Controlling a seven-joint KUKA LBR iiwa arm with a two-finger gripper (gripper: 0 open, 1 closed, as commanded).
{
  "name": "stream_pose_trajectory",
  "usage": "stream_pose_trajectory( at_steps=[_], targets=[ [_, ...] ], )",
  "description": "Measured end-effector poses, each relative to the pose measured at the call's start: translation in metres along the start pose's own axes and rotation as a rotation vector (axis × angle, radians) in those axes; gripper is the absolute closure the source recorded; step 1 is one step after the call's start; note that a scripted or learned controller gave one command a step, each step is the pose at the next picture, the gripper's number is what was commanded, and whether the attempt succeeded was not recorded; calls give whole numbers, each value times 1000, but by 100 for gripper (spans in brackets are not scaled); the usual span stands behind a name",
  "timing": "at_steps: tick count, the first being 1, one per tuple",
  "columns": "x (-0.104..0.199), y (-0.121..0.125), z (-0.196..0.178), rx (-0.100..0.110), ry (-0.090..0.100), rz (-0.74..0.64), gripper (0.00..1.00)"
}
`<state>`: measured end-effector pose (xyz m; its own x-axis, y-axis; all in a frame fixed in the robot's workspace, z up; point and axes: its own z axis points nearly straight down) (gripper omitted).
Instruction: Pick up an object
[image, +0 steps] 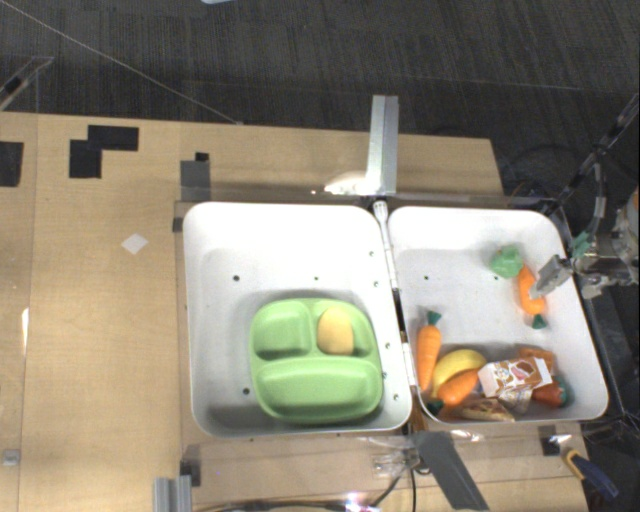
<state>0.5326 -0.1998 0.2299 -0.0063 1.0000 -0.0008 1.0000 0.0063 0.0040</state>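
Two white bins sit side by side on the worktop (90, 330). At the right of the frame the claw (552, 273) touches a small orange carrot (527, 292) by the right bin (455, 245) wall; its opening cannot be told. A snack packet (514, 377) at lower right bears unreadable print. The left bin (225, 250) holds a green divided tray (315, 385) with a yellow lemon (336, 331).

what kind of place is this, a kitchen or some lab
Likely a robot lab bench, not a kitchen: two white bins side by side, toy food such as a carrot, and a gripper.
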Motion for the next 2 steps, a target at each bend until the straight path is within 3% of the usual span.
stream_pose_trajectory(
  at_steps=[1, 2],
  targets=[
    [-5, 52, 81, 0, 0, 95, 0],
    [4, 77, 134, -3, -1, 63, 0]
  ],
)
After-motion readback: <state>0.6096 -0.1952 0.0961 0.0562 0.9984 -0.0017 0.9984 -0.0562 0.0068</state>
